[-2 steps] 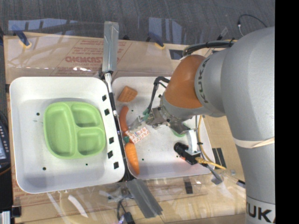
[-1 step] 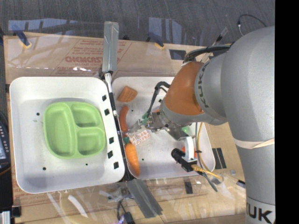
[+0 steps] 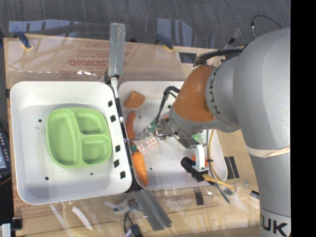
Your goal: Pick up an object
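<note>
The right bin (image 3: 163,181) holds a tan bread-like piece (image 3: 134,100) near its far left corner, a reddish sausage (image 3: 130,124) along its left wall, and an orange carrot (image 3: 140,167) near its front left. A small white patterned item (image 3: 146,144) lies between sausage and carrot. My gripper (image 3: 154,131) hangs low over the bin's left half, right above that small item, its tip close to the sausage. The arm's orange band (image 3: 195,100) and grey body cover the bin's right half.
The left bin (image 3: 24,147) holds a light green divided tray (image 3: 79,136). A divider ridge with black clips (image 3: 118,132) separates the two bins. Cables and a black-and-white fitting (image 3: 196,166) hang by the wrist over the right bin's front.
</note>
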Controlling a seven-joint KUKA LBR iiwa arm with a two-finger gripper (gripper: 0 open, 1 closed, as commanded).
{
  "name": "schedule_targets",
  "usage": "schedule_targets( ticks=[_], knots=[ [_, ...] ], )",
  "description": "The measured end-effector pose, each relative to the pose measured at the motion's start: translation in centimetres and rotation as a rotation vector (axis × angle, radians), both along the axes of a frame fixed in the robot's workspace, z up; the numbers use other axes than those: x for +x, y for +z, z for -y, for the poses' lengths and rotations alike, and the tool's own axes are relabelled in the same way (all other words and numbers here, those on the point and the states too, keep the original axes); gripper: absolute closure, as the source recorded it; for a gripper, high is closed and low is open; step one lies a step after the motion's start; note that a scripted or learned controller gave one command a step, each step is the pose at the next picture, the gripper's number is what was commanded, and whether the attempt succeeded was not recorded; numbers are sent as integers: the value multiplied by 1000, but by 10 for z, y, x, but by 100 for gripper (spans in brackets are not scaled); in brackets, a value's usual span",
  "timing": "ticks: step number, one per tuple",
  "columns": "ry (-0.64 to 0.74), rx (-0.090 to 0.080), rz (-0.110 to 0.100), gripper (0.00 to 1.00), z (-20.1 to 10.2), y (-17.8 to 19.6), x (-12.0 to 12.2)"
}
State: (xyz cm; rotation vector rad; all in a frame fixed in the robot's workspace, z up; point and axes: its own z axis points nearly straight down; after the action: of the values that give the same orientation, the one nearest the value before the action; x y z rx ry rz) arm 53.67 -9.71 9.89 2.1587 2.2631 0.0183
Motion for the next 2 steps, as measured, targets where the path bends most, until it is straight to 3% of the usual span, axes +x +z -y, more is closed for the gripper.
schedule_targets(
  ticks=[1,2],
  knots=[
    [6,0,-2,100,0,10,1],
    [6,0,-2,0,-1,10,1]
  ],
)
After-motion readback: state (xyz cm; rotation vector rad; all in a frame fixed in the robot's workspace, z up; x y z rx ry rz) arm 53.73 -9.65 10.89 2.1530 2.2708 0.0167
